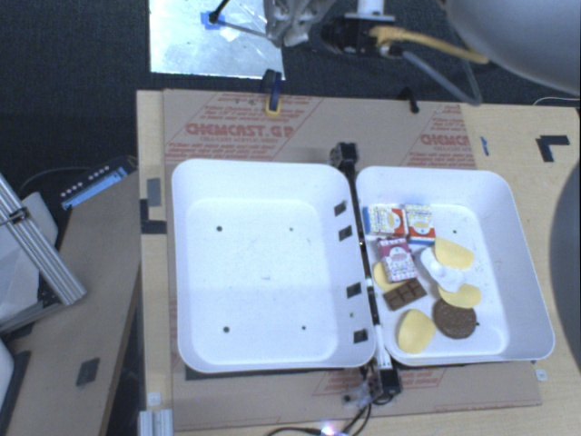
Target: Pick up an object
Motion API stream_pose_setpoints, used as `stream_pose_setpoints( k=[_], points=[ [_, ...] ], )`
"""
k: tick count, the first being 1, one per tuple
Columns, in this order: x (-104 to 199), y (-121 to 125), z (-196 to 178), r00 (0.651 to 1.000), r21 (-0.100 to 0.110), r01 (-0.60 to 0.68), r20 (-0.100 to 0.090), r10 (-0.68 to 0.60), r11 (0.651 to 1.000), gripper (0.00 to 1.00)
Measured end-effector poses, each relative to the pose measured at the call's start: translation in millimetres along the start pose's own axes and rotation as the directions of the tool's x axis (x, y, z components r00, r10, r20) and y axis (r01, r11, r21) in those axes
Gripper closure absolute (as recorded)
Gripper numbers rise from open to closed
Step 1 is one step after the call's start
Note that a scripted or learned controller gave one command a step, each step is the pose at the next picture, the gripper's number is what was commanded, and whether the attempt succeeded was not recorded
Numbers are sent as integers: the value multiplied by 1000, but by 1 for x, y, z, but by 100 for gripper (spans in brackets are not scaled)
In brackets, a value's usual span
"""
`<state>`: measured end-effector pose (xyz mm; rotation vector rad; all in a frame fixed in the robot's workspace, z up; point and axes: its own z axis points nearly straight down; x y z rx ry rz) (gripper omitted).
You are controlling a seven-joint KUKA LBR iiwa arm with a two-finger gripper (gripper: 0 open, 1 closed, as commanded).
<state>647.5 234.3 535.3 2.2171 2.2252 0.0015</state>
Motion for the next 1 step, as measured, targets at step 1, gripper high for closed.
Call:
stream_pose_setpoints(
  k=[1],
  points=[
    [0,-25,0,1000,0,2,-1,-2,1000,100]
  ],
)
